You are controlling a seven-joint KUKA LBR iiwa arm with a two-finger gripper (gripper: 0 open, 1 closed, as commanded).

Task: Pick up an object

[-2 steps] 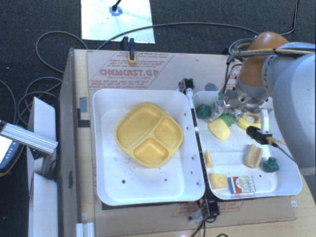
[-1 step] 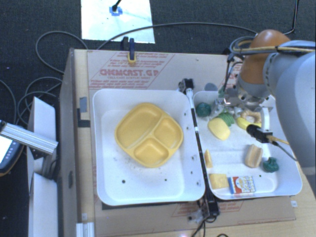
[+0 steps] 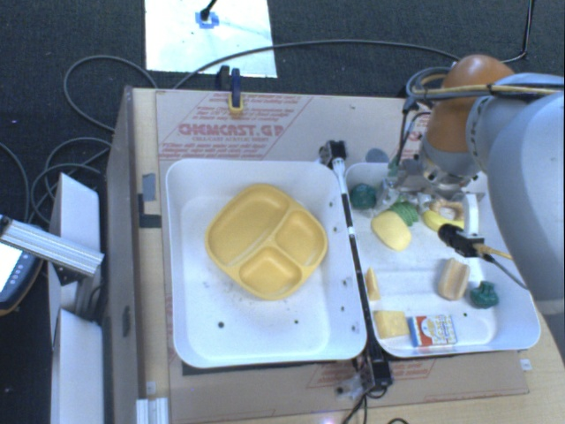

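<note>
Lowering onto the green toy [image 3: 405,211] calls for a centred, vertical descent: it sits touching the yellow lemon [image 3: 392,230], on its far side, in the right bin [image 3: 516,329]. The pincer [image 3: 415,188] hangs just above; I cannot tell its state.

Glossy yellow plastic plate [image 3: 267,238], white plastic bins [image 3: 190,263]

Arm [image 3: 516,140] cut off at right edge; tool [image 3: 415,188] fingers hidden beneath wrist.
</note>
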